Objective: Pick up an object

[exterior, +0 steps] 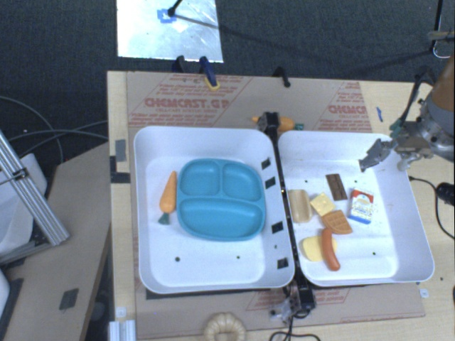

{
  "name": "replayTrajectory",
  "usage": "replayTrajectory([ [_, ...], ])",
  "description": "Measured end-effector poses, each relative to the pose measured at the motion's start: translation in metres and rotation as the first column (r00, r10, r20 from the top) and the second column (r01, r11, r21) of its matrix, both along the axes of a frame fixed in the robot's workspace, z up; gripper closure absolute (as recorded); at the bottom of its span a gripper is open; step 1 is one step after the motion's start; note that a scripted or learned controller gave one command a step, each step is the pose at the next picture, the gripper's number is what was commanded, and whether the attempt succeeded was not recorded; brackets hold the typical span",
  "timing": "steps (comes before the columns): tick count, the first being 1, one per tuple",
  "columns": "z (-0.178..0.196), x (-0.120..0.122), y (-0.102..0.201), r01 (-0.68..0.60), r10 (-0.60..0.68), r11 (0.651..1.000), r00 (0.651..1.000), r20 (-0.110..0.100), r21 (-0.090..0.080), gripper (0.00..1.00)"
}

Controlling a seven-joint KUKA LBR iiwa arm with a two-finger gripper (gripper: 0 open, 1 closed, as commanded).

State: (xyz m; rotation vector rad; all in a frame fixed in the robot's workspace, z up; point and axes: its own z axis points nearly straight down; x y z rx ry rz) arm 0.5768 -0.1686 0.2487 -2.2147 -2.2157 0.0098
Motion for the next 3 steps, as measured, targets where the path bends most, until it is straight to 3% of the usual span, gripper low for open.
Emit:
replayTrajectory([
  [1,0.007,0.002,0.001,-0.003,0.003,1.0,1.0,0.012,-0.002,0.0],
  [3,-0.088,0.004,-0.012,-0.001,0.001,1.0,1.0,0.01,-0.002,0.0],
])
